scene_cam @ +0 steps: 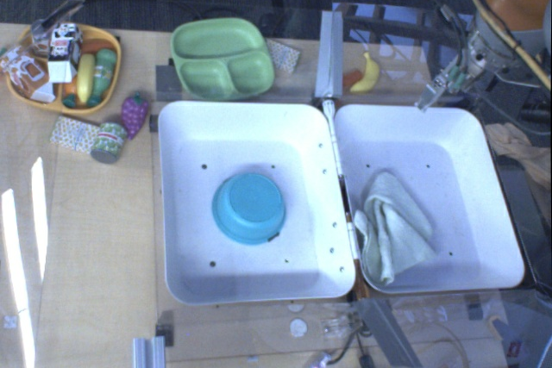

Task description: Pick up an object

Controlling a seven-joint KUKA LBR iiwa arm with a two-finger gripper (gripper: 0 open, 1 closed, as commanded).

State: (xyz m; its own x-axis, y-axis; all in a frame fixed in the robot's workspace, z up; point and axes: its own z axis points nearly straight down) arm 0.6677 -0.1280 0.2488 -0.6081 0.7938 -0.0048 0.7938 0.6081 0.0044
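- Camera view: my gripper (442, 86) hangs at the upper right of the frame, over the back rim of the right bin (483, 142). I cannot tell its state.
- The cloth (395, 228) lies in that bin's lower left, down-left of the gripper, its long axis running up-down. The bowl (249, 208) sits mid left bin (185, 142), farther away.
- The arm's upper part is cut off; cables clutter the gripper.
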